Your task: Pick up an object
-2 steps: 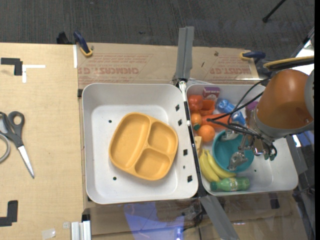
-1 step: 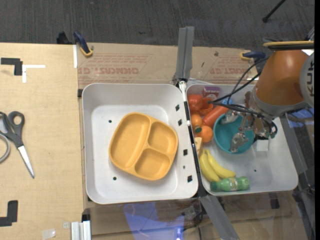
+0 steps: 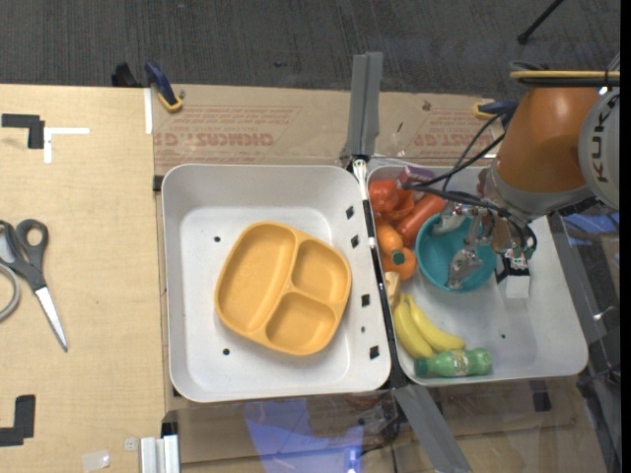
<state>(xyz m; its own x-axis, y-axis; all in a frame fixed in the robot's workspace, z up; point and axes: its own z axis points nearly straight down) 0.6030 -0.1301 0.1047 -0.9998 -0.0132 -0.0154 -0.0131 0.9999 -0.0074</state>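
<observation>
The right bin (image 3: pixel 545 348) holds a teal bowl (image 3: pixel 441 260), yellow bananas (image 3: pixel 422 329), a green object (image 3: pixel 453 364), an orange pepper-like toy (image 3: pixel 392 249) and red and orange toys (image 3: pixel 399 201) along its left wall. My gripper (image 3: pixel 465 264) hangs over the teal bowl, its metal fingers reaching down into the bowl's right half. Nothing shows between the fingers. The arm's orange band (image 3: pixel 542 141) sits above the bin's far right corner.
The left bin (image 3: pixel 187 294) holds a yellow divided plate (image 3: pixel 283 287). Scissors (image 3: pixel 37 274) lie on the wooden bench at the far left. A grey divider post (image 3: pixel 365 101) stands behind the two bins. Cables trail beside the wrist.
</observation>
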